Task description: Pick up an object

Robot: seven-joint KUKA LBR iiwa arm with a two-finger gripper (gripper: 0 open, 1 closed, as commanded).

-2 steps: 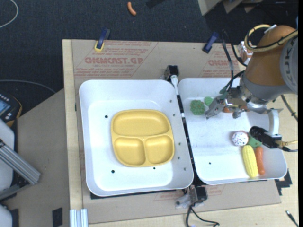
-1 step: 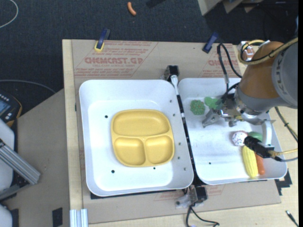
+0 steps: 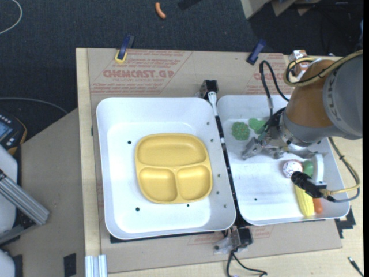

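Camera view puts our grey two-finger gripper (image 3: pixel 253 149) low inside the right shallow white bin (image 3: pixel 271 212), reaching toward that bin's left part. We see its metal fingers (image 3: pixel 249 152) spread apart with nothing between them, their tips close to the bare white floor.

Just above the fingertips lies a small green bumpy toy, broccoli-like (image 3: pixel 241 130), with a second green leafy piece (image 3: pixel 256 123) beside it, partly tucked under the wrist. To the arm's other side sit a small white-and-red rounded piece (image 3: pixel 291 167), a yellow corn-shaped toy (image 3: pixel 304 202) along the right wall, and a small orange bit (image 3: pixel 318 208) at its end.

We judge the risk plain: the fingers point at bare floor near the green toy, not over it, so closing here would likely catch nothing. A slanted descent could also nudge the toy away, toward the bin's wall. The black cable (image 3: pixel 271 91) looping near the wrist might brush the pieces behind it.

The left shallow white bin (image 3: pixel 115 172) holds a yellow three-compartment plastic tray (image 3: pixel 173 167), its compartments bare.
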